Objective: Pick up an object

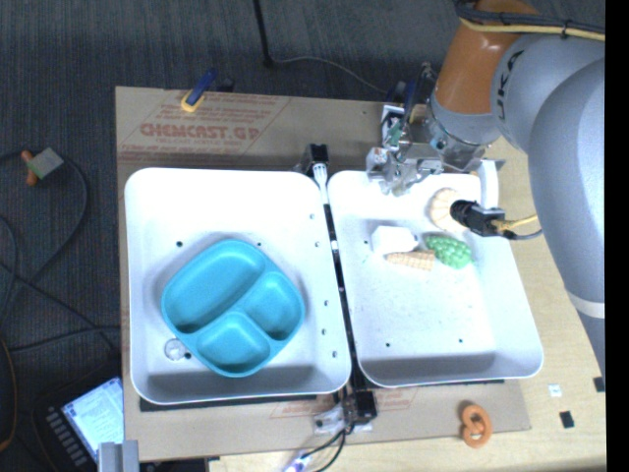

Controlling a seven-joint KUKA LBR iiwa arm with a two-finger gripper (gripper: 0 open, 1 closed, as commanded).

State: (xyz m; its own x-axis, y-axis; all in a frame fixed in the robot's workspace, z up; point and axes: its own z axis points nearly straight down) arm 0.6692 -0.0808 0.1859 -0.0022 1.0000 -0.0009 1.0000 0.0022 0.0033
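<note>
Dark carpet (118, 28) surrounds the counter (575, 372), which is partly covered by a printed cardboard sheet (275, 131) and carries two shallow white bins side by side. A blue clip (200, 88) lies at the far edge of the sheet, and an orange ring (476, 423) lies on the counter near the front of the right bin (442, 337). The left bin (147, 214) contains a blue divided plate (231, 306). The right bin contains four small items grouped in its far half: a white piece (393, 237), a beige corn-shaped item (410, 259) touching its near edge, a green bumpy item (450, 251) just beside the corn-shaped item, and a cream round item (442, 207) beyond the green one. The arm enters from the right, and the gripper (398, 173) is positioned over the far rim of the right bin, near the white piece but apart from all four items. Whether the jaws are spread or closed cannot be told from this view; no item is visible between them.
</note>
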